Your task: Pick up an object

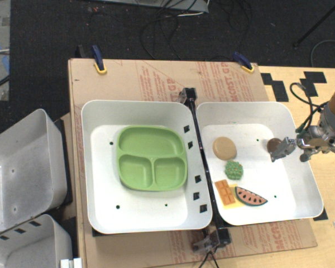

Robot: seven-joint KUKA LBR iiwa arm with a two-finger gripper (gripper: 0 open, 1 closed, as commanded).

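The gripper hovers at the right bin's right side, beside a small brown piece; whether the fingers are wide or narrow I cannot tell. Nearby lie a tan bun, broccoli, waffle and melon slice. All look like light, stiff, smooth toys; take the bun across its width.

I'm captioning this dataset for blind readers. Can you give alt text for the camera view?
The claw hovers at the right bin's far right, near a brown piece. That bin also holds a tan round, green broccoli, an orange waffle and a watermelon slice; the left bin holds a green divided plate.
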